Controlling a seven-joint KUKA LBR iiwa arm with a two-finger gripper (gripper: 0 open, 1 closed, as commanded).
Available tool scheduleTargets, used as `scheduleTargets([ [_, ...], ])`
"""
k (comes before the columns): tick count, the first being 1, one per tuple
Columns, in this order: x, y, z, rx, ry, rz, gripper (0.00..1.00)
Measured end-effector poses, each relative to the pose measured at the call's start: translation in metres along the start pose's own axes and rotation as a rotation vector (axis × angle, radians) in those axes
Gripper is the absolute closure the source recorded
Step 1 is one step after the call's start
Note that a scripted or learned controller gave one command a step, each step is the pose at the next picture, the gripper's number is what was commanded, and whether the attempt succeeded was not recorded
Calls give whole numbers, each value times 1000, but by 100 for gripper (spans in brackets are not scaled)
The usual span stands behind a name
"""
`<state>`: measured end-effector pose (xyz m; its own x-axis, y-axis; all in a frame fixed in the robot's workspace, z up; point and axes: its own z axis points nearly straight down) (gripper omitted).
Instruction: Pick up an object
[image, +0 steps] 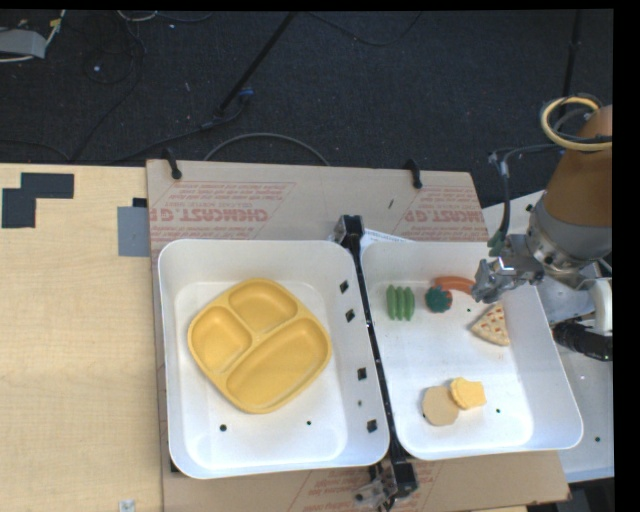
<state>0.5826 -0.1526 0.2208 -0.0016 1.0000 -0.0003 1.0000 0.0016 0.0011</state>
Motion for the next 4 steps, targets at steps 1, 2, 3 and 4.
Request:
scheduleTargets([
  [1,53,-5,-11,4,3,-3,100],
  [2,110,-14,-19,5,3,-4,100],
  [3,164,-13,-13,6,2,-3,100],
  [4,207,-27,-16,7,2,-3,100],
])
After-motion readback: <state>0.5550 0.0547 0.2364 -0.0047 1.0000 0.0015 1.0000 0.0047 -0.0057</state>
